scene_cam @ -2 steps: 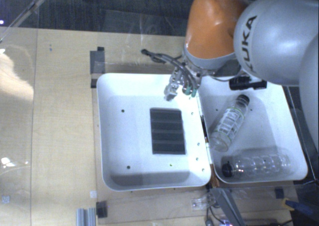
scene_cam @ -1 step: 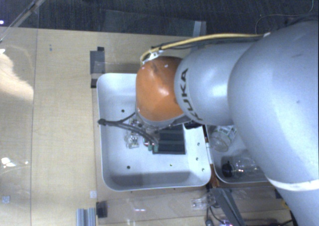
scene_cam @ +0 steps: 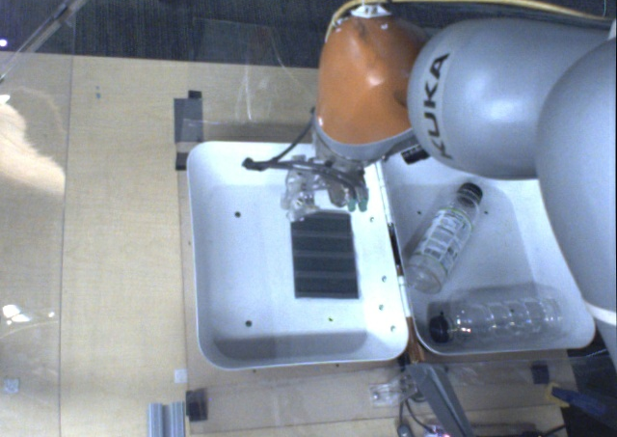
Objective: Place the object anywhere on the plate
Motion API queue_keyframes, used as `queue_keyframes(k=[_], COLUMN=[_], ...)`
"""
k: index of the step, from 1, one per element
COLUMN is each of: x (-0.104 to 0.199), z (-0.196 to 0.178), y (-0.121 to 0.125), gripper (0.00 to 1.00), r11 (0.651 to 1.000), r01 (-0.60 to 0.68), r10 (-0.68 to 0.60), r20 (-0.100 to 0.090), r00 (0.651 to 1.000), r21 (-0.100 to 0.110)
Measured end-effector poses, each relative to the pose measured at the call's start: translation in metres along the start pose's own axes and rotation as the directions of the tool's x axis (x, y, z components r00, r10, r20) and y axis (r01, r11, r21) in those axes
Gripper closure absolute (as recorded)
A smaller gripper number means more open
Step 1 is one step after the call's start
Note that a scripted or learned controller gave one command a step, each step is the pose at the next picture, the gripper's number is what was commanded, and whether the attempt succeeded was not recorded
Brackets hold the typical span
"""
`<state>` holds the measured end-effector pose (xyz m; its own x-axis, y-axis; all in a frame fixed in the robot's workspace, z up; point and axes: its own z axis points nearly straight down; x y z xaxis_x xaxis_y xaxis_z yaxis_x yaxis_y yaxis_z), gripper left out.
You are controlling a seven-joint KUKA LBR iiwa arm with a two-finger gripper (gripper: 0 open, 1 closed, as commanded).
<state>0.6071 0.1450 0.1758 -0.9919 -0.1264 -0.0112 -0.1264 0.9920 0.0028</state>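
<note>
The plate point(scene_cam: 325, 257) is a black ribbed rectangle lying flat in the middle of the left white bin point(scene_cam: 217, 261). My gripper point(scene_cam: 326, 198) hangs under the orange wrist band, just over the plate's far edge. A small pale, shiny piece point(scene_cam: 297, 202) shows at the gripper's left side, close above the plate's far left corner. I cannot tell whether it is a held object or part of the tool. The wrist hides the gripper from above.
The right bin point(scene_cam: 578, 329) holds a clear plastic bottle point(scene_cam: 443, 237) lying at a slant near the divider, and a second clear bottle point(scene_cam: 496, 317) along its front wall. The big grey arm covers that bin's far side. Wooden bench lies to the left.
</note>
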Motion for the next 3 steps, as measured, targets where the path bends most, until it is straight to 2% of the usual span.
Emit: queue_keyframes(k=[1, 2, 3], x=[-0.007, 0.025, 0.047], z=[-0.013, 0.08, 0.083], y=[0.084, 0.094, 0.098], gripper=[1.0, 1.0, 1.0], r11=[0.987, 0.999, 0.928], r01=[0.163, -0.054, -0.372], r10=[-0.163, 0.054, 0.372], r20=[0.001, -0.003, 0.008], r00=[0.987, 0.999, 0.928], r21=[-0.003, -0.001, -0.007])
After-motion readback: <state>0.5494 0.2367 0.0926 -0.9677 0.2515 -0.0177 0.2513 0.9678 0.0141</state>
